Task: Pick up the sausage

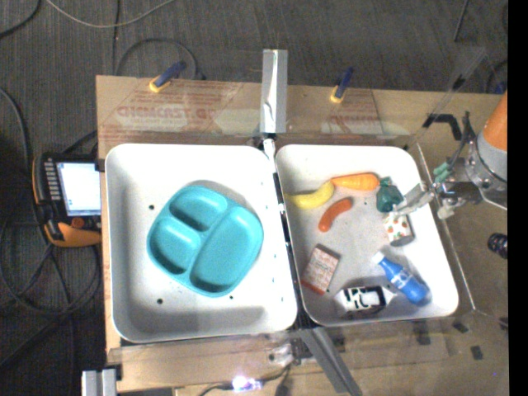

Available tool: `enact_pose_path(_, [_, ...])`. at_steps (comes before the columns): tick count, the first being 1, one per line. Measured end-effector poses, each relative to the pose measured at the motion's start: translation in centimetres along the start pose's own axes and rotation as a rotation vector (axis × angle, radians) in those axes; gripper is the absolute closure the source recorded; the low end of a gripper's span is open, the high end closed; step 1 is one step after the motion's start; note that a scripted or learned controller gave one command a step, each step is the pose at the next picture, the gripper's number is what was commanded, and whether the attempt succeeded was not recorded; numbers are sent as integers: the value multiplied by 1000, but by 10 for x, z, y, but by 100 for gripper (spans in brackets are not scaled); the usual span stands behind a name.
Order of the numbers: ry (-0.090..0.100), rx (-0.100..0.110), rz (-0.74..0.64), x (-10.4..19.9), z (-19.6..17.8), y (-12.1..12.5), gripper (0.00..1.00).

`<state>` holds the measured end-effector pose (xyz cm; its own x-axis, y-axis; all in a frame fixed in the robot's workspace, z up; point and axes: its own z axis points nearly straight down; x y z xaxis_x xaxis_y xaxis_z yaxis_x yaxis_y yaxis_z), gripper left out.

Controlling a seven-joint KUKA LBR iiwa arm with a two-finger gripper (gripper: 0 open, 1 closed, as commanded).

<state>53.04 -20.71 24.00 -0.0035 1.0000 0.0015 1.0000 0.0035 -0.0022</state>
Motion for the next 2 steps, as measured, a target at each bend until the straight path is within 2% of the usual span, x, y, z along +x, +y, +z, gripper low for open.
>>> enact_pose_path(1, [-2,-2,24,66,147,36,0])
enact_pose_path(2, [1,-18,7,36,149,4,0])
